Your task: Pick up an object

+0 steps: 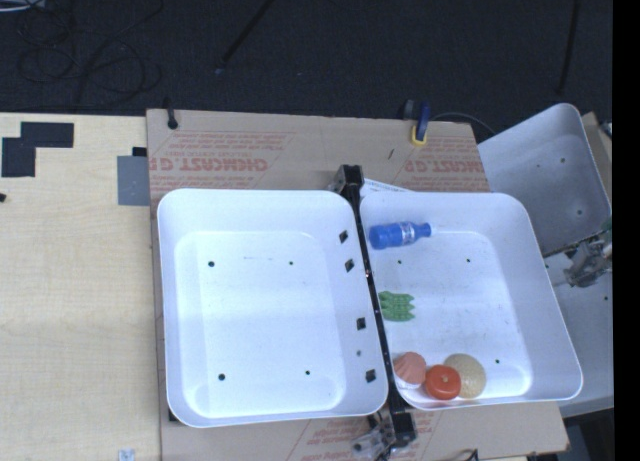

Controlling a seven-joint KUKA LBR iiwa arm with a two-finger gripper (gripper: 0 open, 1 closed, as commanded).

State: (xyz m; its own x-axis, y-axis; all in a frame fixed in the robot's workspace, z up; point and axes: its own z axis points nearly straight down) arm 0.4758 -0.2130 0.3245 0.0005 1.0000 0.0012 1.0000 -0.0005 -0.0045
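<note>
Looking down on the surface (70, 299) now, there are two white bins side by side on a sheet of cardboard (300, 154) with red printing. All the candidates for the pick lie in the right bin (545, 349), and I count five.

One blue bottle (400, 235) lies on its side up at the far end, close to the wall shared with the left bin (175, 249), with its paler cap end pointing right. One small green piece (396, 306) sits about halfway down, also tight to that shared wall and well apart from the bottle. Down in the near corner are three round things bunched together: a pinkish one (409, 367) on the left, a red one (442, 382) in the middle and a pale tan one (466, 374) on the right. The red one touches or overlaps both neighbours, though which lies on top is hard to tell.

A black strip (362, 279) with small clips runs between the two bins. At the cardboard's far edge stands one yellow-and-blue clamp (421, 125). A grey metal panel (545, 164) leans in at the right, beside the right bin. On the surface at the far left are black shapes (38, 145) and one grey square (131, 179).
</note>
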